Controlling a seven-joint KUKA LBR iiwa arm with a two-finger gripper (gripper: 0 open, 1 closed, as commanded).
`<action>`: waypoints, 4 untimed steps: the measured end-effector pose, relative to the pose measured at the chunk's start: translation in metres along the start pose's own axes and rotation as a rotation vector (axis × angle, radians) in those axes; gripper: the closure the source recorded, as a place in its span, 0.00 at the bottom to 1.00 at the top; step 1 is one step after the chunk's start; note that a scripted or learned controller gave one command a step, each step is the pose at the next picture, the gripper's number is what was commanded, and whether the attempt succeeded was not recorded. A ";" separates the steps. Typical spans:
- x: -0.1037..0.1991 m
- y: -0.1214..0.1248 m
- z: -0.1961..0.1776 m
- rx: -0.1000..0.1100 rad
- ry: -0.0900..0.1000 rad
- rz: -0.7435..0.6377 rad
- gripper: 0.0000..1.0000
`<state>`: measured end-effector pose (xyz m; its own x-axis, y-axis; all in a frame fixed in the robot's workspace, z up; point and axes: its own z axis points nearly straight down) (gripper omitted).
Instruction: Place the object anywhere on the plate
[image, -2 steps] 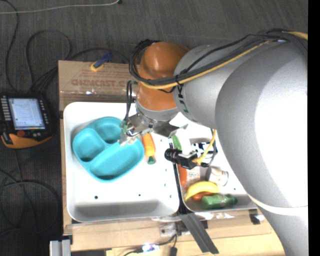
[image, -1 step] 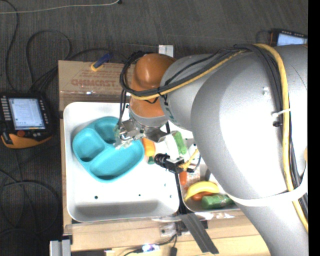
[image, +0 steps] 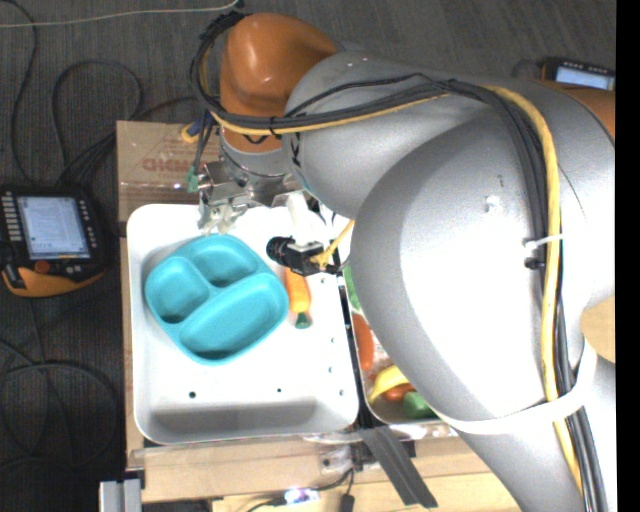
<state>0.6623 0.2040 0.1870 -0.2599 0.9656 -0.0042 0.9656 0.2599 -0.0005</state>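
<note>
A blue three-compartment plate (image: 215, 300) lies tilted in the left white bin (image: 240, 410), with nothing on it. An orange toy carrot (image: 298, 292) with a green tip lies on the bin floor just right of the plate's edge. My gripper (image: 218, 208) hangs over the bin's far rim, just above the plate's top corner and up-left of the carrot. Nothing is visibly in its grasp.
The big grey arm covers most of the right bin (image: 375, 415). Along its left edge I see an orange-red piece (image: 365, 345), a yellow piece (image: 390, 380) and a green piece (image: 417, 405). A cardboard box (image: 150, 150) sits behind the left bin.
</note>
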 end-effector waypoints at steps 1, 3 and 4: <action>-0.009 -0.077 -0.026 0.002 0.001 -0.008 1.00; -0.076 -0.064 -0.007 0.003 0.001 0.226 1.00; -0.028 -0.039 -0.009 0.003 0.001 -0.007 1.00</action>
<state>0.6318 0.1673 0.1960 -0.2664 0.9639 -0.0032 0.9639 0.2664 -0.0032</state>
